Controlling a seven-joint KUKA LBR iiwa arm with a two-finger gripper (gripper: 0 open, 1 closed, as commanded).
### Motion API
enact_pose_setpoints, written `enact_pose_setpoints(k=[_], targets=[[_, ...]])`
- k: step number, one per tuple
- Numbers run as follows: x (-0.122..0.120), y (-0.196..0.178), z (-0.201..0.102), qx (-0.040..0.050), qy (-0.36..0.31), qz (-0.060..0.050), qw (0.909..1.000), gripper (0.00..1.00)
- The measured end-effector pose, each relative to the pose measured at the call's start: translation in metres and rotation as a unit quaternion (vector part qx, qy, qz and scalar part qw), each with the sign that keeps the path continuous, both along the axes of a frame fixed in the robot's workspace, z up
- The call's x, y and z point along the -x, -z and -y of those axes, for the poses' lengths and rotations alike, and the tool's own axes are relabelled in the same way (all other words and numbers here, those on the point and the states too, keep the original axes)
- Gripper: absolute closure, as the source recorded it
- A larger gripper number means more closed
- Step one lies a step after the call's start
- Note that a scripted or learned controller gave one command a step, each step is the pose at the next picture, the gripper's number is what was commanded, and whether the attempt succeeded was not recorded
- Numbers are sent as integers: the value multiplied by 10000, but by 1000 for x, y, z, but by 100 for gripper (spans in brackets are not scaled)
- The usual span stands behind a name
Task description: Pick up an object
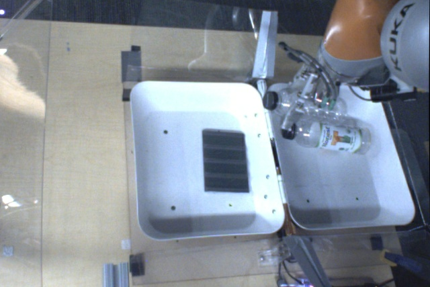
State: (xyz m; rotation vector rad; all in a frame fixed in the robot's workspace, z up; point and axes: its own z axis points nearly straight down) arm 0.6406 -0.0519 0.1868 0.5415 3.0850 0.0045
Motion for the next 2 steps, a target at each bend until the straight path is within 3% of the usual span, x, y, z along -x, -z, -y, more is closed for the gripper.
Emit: enact_pose_setpoints(k=[1, 2], targets=[[45, 1, -7, 2, -248, -13, 9997, 0], [5, 43, 41, 0, 323, -14, 9995, 0]])
